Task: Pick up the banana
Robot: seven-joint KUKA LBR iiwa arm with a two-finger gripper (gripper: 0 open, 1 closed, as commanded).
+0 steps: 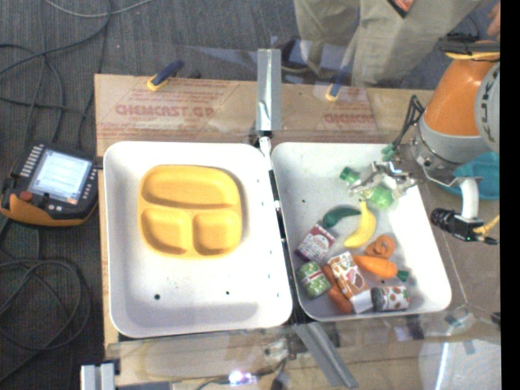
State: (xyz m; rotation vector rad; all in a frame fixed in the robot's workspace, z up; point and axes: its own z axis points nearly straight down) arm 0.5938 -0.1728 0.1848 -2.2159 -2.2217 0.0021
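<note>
The banana [362, 228] lies in the right bin [286, 218], just below a green fruit [380, 197]. The end effector [383, 175] hovers above that fruit, likely lining up; I cannot tell its state.

Yellows and orange on white bins
Yellow banana [362, 229] beside a dark green pepper [339, 215] and orange carrot [376, 266] — white right bin [309, 165]; the white left bin [122, 299] holds a yellow-orange compartment tray [193, 210].
</note>
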